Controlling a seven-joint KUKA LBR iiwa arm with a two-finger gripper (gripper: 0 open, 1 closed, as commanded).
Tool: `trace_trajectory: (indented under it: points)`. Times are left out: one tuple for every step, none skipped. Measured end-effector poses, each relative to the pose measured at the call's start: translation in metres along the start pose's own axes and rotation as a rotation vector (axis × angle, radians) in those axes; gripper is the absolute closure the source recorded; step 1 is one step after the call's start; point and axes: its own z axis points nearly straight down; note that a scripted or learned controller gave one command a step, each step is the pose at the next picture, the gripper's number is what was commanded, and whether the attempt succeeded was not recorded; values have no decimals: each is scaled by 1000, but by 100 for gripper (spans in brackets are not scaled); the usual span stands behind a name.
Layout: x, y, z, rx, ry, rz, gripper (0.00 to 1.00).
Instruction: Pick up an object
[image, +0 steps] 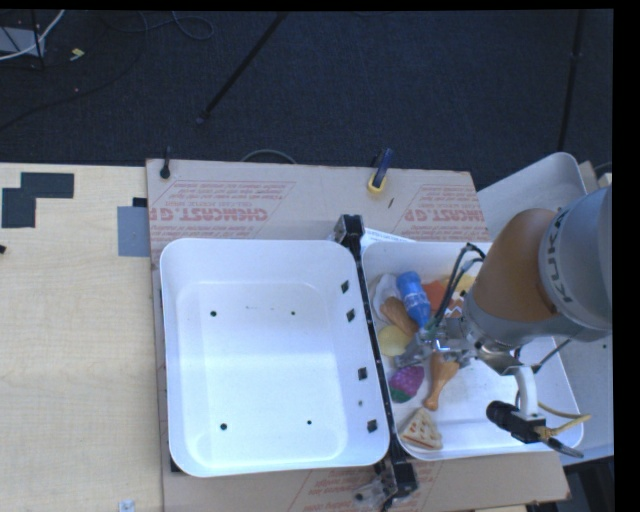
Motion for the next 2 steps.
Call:
trace_trajectory:
  points:
    - [-4,-2,-13,1,-1,10,100]
    - [145,-60,-108,-7,2,-7,100]
